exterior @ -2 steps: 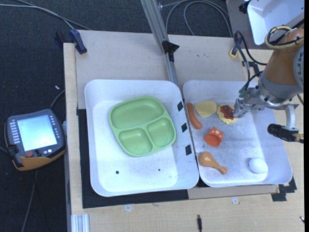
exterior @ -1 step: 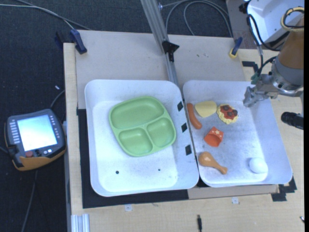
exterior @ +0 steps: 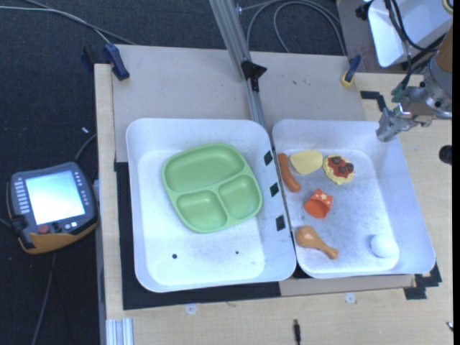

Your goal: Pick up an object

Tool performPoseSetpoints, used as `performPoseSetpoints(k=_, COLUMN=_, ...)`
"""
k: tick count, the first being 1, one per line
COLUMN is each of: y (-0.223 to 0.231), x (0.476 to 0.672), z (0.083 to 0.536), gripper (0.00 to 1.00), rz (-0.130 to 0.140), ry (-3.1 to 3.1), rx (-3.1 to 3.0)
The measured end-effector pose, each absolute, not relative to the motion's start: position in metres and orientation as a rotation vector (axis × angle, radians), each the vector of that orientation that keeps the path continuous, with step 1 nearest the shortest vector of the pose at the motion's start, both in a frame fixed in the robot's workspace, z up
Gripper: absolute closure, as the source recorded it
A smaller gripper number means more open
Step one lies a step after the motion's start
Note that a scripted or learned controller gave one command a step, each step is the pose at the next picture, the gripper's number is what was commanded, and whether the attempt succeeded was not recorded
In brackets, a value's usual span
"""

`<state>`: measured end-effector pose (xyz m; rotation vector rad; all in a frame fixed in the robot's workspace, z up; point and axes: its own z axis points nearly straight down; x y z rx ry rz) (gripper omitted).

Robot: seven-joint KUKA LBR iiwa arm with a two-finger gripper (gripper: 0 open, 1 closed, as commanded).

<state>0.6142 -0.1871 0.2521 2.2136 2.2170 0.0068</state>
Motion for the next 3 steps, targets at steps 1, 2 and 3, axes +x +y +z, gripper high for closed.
performPoseSetpoints(k=1, y=-0.187, x=0.615, z=0.25, gripper=1.0, rz=0.002, ry=2.221, rx=2.217)
performPoseSetpoints(k=2, y=-0.14, x=0.61, z=0.252, gripper=1.0, rz=0.0, ry=2.228, rx=2.218)
performPoseSetpoints(k=3, y=-0.079, x=0.603, z=0.24, gripper=1.0, rz=-0.001, ry=2.231, rx=2.218)
